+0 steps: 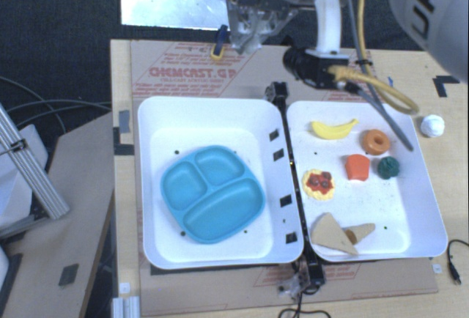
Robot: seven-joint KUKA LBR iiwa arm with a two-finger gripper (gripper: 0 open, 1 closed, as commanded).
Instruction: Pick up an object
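right bin contents: banana, donut, orange block, green ball, pizza piece, tan wedge; all lie apart from one another; left bin contains blue divided plate; gripper positioned above bench beyond the bins, nothing between its fingers; finger state: cannot tell.

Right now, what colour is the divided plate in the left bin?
Light blue; the divided plate shows best in the camera view.

right bin: banana | donut | orange block | green ball | pizza | wedge
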